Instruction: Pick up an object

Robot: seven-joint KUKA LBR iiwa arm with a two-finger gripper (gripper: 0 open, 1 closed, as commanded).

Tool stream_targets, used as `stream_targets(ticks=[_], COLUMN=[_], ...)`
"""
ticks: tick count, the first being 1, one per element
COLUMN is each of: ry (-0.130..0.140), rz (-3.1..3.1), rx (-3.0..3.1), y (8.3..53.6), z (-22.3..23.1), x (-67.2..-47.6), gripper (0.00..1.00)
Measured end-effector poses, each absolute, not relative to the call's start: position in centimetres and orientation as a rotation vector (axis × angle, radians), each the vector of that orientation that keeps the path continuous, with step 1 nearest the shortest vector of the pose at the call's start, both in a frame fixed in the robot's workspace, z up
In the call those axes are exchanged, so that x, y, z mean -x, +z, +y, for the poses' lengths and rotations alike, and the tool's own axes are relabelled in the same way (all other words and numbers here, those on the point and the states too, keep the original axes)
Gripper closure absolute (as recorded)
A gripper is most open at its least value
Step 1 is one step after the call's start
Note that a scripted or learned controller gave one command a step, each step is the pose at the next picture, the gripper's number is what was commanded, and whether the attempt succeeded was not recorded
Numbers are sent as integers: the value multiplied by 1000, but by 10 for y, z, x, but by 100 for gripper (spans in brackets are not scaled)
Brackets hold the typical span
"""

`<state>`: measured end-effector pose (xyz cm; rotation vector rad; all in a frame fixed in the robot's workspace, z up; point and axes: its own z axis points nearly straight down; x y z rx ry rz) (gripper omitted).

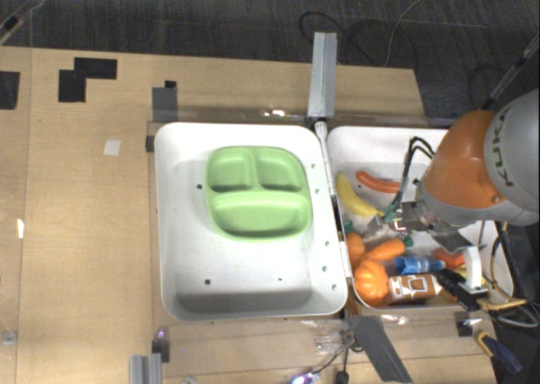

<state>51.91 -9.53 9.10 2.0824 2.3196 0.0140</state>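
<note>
Camera view: arm [472, 171] is reaching in from the right and covering most of the right bin [371, 142]; its grey and orange body is hiding the bin's right half. Tool [395, 220] is sitting low over the clutter, partly masked by cables and the wrist, so I cannot tell whether it is spread, pressed together or pinching anything.

Objects in the right bin, all crowded toward its left and front: yellow banana [353, 195] is lying along the left wall, orange-red piece [377, 181] is peeking out just beyond it and is cut off by the arm. Carrot [384, 250] is lying just beside the tool, touching or nearly touching, hard to say. Small orange ball [355, 247] is sitting left of the carrot. Pumpkin [370, 282] is sitting at the front wall, with a brown bottle [413, 287] lying beside it. Blue item [415, 266] above the bottle is too small to identify.

Left bin [169, 230] is holding a green divided tray [256, 191], well apart from the tool. Both bins are resting on the wooden surface [76, 247].
</note>
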Motion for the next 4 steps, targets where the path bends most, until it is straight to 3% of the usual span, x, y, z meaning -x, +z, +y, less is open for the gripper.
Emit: stream_targets(ticks=[1, 2, 3, 4], ry=[16, 11, 15, 2], rz=[2357, 2275, 2284, 2160], rx=[-2054, -2154, -2144, -2279], y=[89, 88, 97, 183], z=[-109, -90, -87, -52], x=[-597, -648, -650, -670], gripper=[0, 0, 100, 100])
